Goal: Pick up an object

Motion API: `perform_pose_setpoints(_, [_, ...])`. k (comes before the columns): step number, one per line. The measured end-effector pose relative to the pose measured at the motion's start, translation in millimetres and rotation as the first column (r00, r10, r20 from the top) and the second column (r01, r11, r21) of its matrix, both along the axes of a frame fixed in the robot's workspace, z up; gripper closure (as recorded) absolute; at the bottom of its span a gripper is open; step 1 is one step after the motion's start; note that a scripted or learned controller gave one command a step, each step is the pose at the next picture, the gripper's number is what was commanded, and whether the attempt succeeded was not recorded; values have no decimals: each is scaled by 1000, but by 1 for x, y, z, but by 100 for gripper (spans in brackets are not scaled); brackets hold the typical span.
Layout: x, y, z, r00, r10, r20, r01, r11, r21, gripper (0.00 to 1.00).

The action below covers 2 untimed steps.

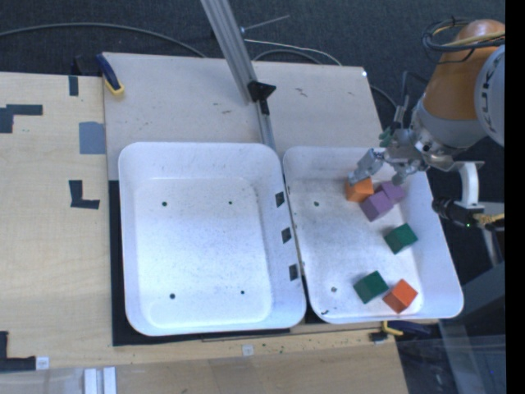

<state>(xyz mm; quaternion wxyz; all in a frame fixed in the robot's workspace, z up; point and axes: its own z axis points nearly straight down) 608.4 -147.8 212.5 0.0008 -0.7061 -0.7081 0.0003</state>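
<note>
My gripper [384,167] hangs over the far end of the right bin [328,245], fingers spread and holding nothing.
An orange block [358,190] lies just under my left finger, with a purple block [379,203] touching it; two green blocks [400,238] and another orange one [400,295] lie nearer.
</note>
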Motion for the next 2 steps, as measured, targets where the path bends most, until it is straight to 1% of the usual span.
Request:
perform_pose_setpoints(1, [41, -25, -103, 1000, 0, -3, 0, 1000, -2, 0])
perform_pose_setpoints(2, [41, -24, -89, 1000, 1, -2, -1, 1000, -3, 100])
